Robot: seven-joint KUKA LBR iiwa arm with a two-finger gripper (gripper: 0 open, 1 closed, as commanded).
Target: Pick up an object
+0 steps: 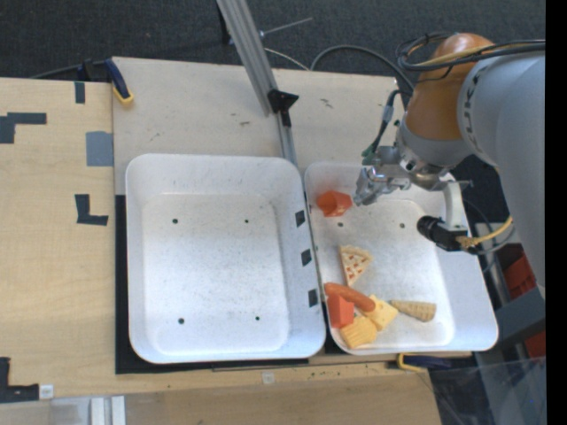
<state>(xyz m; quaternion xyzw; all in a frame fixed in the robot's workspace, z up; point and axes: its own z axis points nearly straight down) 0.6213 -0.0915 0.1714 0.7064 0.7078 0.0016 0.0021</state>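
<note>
The right bin (461, 321) serves as the landmark here. The gripper (367, 190) hangs over its far-left corner, just beside a small orange-red block (334, 204) that lies on the bin floor by the left wall — the block sits to the gripper's left, and nothing shows between the gripper and it. The gripper is too small and dark to tell how it is set.

Toward the middle of that bin lies a tan waffle-like wedge (354, 263). In the near-left corner a cluster sits together: an orange carrot-like stick (350, 296) lying across a red block (340, 312), with yellow cheese-like pieces (370, 322) touching them on the right. Just right of the cluster, apart from it, lies a tan cone (416, 309).

The left bin (151, 180) touches the right bin's left wall. A slanted metal pole (249, 42) rises behind the seam between them. Dark tape patches (99, 147) mark the bench far left — no readable writing or labels anywhere.
</note>
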